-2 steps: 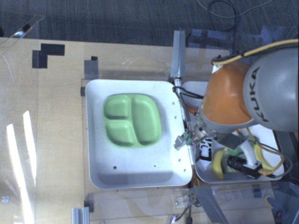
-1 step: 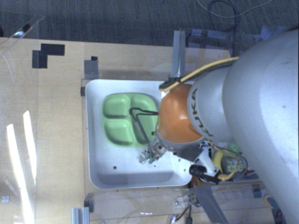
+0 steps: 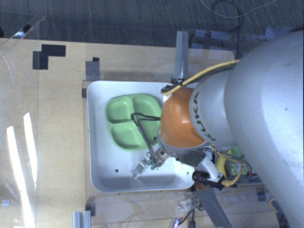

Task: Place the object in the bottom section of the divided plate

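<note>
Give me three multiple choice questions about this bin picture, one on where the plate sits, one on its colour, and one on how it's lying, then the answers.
1. Where is the divided plate?
A. In the white bin's upper part
B. On the wooden bench outside the bin
C. On the dark floor beyond the bench

2. What colour is the divided plate?
A. Blue
B. Green
C. Red

3. How does the plate lie?
A. Face down
B. Standing on its edge
C. Flat, sections facing up

Answers:
1. A, the divided plate lies within the white bin, toward its far end from the gripper.
2. B, its whole surface is light green.
3. C, the hollows of its sections and the ridges between them show from above.
</note>
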Controlling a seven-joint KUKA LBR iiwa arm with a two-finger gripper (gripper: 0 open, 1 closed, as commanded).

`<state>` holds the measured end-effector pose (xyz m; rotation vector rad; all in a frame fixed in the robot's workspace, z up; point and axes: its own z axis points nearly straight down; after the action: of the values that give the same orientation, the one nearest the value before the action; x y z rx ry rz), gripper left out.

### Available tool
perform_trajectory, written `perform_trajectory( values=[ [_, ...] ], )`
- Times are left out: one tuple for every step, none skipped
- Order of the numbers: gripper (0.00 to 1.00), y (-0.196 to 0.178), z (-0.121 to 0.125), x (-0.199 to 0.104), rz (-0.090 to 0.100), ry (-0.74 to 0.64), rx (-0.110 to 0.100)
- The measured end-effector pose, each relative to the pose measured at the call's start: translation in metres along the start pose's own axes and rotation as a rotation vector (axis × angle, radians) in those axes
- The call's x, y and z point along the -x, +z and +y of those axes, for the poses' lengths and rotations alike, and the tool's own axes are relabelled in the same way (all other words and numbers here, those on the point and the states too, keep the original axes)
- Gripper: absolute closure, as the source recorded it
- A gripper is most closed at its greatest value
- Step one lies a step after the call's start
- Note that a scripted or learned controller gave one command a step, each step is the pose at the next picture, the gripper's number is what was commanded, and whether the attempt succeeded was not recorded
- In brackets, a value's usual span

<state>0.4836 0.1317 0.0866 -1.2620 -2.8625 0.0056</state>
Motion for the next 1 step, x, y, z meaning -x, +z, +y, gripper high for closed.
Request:
perform_trajectory(
  values=[
    [0.0, -0.1606, -0.0198, 0.0265, -0.016, -0.045, 0.017]
  ],
)
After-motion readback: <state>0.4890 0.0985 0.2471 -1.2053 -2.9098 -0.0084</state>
